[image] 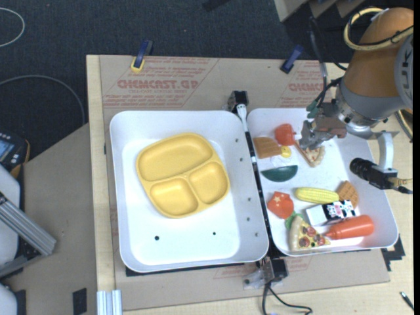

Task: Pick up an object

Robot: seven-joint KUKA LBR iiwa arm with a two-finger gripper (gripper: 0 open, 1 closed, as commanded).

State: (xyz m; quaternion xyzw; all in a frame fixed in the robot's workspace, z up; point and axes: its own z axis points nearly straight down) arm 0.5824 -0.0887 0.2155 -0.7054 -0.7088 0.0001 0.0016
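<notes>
**Arm dips into a crowded bin**

Over the right bin [387, 215], at its 12 o'clock end, the arm [374, 64] lowers its gripper [316, 136] onto a pizza slice [314, 155], tomato [285, 134] at 9 o'clock. Whether the jaws are apart cannot be told. Risk: tight neighbours could get nudged, spoiling the grasp.

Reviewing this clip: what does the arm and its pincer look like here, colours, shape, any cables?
The arm is rounded grey metal with a broad orange band above the wrist, ringed by a looping pale cable. The pincer is a small, dark grey metal assembly.
</notes>
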